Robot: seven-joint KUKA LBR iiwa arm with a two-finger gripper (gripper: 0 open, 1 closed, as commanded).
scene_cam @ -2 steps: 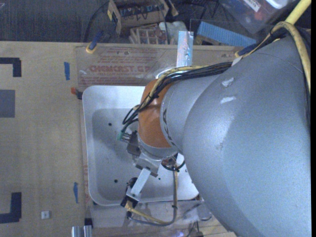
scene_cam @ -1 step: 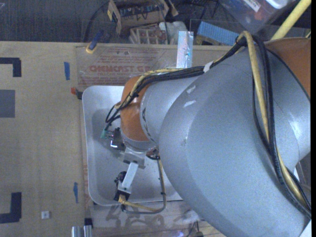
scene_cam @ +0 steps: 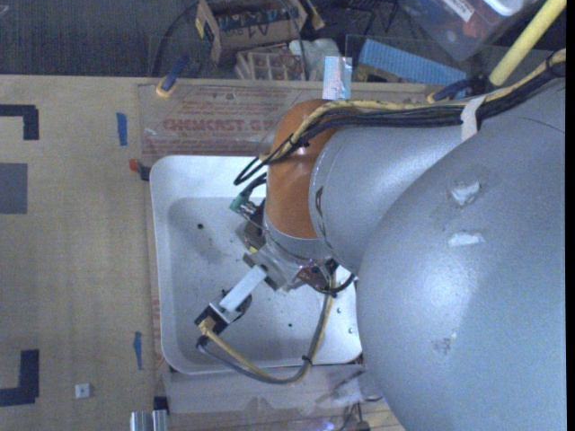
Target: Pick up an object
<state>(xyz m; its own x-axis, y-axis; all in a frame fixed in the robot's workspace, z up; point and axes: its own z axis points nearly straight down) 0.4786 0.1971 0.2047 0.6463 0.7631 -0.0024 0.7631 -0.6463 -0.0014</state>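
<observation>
The grey arm with its orange band [scene_cam: 292,182] reaches in from the right and covers most of the view. Its wrist hangs over the middle of a shallow white bin [scene_cam: 180,196]. The gripper [scene_cam: 254,245] sits low over the bin floor, mostly hidden under the wrist. A small green and dark piece [scene_cam: 240,205] shows at the wrist's left edge; I cannot tell whether it is a loose object or part of the robot. A few tiny dark specks [scene_cam: 199,227] dot the bin floor.
The wooden bench [scene_cam: 72,241] stretches left of the bin, with blue tape marks [scene_cam: 121,128] and black corner marks [scene_cam: 27,122]. A clear panel with red lettering [scene_cam: 216,124] lies behind the bin. Boxes and clutter stand beyond the bench's far edge.
</observation>
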